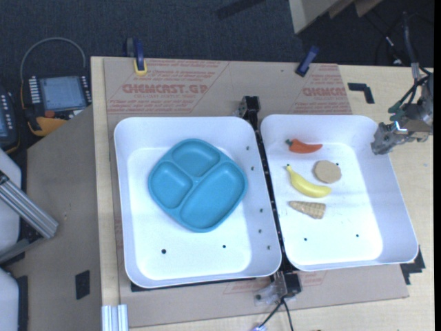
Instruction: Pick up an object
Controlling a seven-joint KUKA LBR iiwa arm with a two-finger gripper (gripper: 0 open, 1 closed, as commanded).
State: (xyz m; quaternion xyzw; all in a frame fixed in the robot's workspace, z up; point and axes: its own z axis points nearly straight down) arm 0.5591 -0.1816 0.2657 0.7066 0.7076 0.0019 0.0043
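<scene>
The right bin [386, 205] holds a red-orange chili pepper [305, 145], a round tan cookie [327, 172], a yellow banana [306, 183] and a beige waffle cone piece [307, 209]. My gripper [387, 141] sits at the bin's far right rim, well right of these items and touching none of them. Nothing shows between its tips.
A blue divided plate [198, 183] lies in the left bin [138, 240]. Clamps [249, 106] join the bins at the middle. A pendant with a screen [60, 92] rests off the bench at the left. Cardboard [172, 81] lines the bench.
</scene>
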